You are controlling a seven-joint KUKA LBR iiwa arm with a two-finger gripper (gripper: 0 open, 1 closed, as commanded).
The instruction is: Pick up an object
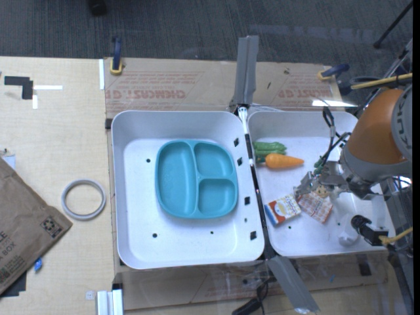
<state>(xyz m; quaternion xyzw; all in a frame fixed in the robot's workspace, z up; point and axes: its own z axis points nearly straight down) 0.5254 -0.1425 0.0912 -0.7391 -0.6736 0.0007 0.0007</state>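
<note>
Two shallow white bins noted; we find the metal two-finger gripper over a crinkled snack packet, jaw state indeterminable.

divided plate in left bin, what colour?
Teal blue: the three-compartment plastic plate, clearest in the camera view.

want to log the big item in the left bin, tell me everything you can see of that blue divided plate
The blue divided plate is a turquoise, plastic-looking tray with rounded corners and a raised rim. Ridges split it into three compartments: one long one on its left side and two smaller ones on its right. It lies flat and right side up, slightly rotated, near the middle of the left white bin, resting on the floor and apart from the walls. Nothing lies in it.
</note>
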